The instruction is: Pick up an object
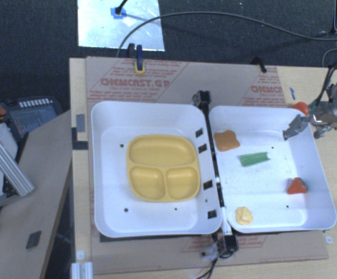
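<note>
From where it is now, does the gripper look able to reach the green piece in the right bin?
Probably yes. The gripper is at the right bin's far right side, and the green piece lies apart with bare floor around it.

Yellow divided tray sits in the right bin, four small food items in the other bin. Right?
No. The camera view shows the yellow divided tray in the left bin. The four small food items lie in the right bin, not the left.

A divided tray point(159, 167) lies in the left bin point(107, 118); four small items lie scattered in the right bin point(319, 173).
</note>
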Tool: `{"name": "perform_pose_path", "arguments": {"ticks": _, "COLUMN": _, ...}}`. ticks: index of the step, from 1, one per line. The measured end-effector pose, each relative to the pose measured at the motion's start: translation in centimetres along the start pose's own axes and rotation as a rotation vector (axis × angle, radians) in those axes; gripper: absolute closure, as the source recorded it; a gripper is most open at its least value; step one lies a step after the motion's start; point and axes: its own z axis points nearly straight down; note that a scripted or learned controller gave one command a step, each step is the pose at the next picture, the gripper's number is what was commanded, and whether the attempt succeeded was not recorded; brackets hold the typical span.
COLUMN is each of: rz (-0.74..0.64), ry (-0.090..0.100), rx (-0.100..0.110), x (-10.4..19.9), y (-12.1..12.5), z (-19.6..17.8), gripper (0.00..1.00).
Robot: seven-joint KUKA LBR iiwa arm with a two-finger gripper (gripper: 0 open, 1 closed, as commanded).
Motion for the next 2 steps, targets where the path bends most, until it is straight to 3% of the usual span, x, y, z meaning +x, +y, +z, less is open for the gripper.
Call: {"name": "perform_pose_path", "arguments": {"ticks": 2, "rz": 0.001, "ry": 0.000, "rx": 0.000, "x": 1.3, "y": 0.0, "z": 8.5, "gripper": 0.00}}
